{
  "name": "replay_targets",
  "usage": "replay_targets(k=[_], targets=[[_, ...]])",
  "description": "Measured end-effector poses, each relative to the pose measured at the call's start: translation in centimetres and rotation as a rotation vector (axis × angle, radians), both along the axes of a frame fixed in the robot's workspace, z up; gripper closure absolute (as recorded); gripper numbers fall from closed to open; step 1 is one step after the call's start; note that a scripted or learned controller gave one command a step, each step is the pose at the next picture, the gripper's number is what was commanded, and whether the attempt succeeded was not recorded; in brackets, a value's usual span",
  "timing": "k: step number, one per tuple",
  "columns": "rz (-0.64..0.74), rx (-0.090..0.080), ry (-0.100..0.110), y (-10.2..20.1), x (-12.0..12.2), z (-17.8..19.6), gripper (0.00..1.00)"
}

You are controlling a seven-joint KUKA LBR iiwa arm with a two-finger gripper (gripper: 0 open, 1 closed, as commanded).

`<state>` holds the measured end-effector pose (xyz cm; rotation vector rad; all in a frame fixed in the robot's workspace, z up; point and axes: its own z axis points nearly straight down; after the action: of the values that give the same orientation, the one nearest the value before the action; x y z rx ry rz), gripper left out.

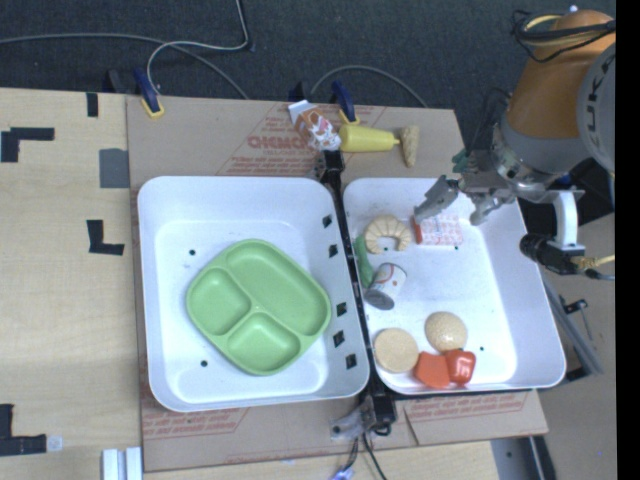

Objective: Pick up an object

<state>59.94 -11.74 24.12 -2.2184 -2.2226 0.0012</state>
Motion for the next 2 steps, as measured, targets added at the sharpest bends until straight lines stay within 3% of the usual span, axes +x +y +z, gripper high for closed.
replay_targets(k=[1, 2], targets=[[-0.001, 0.001, 0.004, 0.9, 0.3, -14.1, 0.0], [-0.008, 0.004, 0.034, 1.4, 4.5, -15.7, 0.0]])
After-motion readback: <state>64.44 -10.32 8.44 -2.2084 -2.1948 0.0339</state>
